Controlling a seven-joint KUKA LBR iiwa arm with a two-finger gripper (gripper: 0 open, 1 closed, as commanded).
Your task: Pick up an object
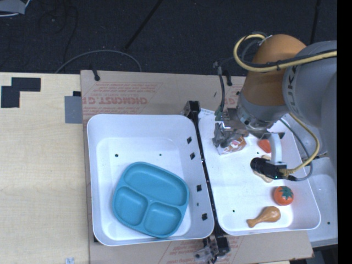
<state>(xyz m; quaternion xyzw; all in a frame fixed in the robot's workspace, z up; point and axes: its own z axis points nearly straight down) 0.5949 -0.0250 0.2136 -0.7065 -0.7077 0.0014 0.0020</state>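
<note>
My gripper point(224, 139) hangs low over the far left part of the right bin point(231, 202), close to the divider. A small orange and white object point(237, 144) lies right beside it on its right side; whether the two touch is unclear. A little red piece point(265, 145) rests further right, partly behind the arm's gear. Toward the front right of that bin sit a red tomato with a green top point(283, 195) and a tan chicken drumstick point(265, 216).
In the left bin point(104, 142) a blue divided plate point(149, 199) lies flat toward the front. The grey arm with its orange band point(275, 65) covers the right bin's far right corner. Cardboard lies under both bins.
</note>
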